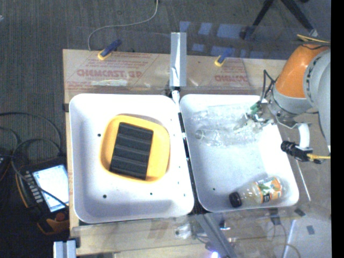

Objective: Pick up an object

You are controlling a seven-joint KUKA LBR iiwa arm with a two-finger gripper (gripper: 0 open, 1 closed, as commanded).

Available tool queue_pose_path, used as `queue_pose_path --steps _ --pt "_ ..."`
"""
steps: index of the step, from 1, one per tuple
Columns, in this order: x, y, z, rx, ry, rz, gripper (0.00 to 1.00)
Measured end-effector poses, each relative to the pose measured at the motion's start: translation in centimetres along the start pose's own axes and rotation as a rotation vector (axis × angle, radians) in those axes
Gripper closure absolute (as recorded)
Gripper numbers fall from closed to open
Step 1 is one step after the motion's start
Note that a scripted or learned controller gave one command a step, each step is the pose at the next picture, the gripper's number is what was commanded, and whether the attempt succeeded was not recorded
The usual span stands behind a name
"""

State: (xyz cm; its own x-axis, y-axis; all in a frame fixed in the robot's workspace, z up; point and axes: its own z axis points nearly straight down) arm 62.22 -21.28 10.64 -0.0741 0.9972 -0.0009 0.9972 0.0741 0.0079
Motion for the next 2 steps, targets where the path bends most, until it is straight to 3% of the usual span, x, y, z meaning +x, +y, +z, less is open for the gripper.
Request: queue_pose_path --steps 1,2 --pt "5.07 1.25 -8.42 0.008 -0.001 -0.013 1.0" --pt "5.03 1.22 -8.41 0.008 -0.001 -0.013 0.0"
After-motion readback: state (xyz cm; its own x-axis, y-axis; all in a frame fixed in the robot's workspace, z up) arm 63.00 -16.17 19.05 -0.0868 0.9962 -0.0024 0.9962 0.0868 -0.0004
